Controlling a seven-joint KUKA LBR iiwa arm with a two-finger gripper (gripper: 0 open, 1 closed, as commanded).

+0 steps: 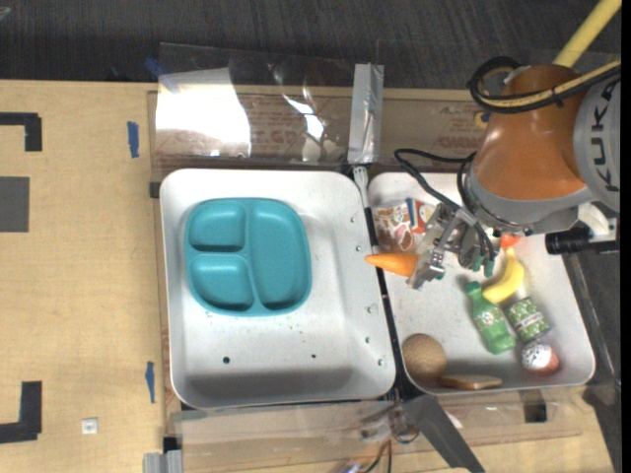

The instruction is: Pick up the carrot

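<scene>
Orange tapered carrot (392,261) beside metal two-finger gripper (430,264), angled down-left from grey arm (532,156); jaw state indiscernible.

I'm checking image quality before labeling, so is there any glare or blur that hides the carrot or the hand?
Camera view: strong glare whitens the clear plastic sheet behind the bins; the small orange carrot at the right bin's left edge is evenly lit and readable; the metal two-finger hand beside it is soft and cluttered, its fingers hard to resolve.
</scene>
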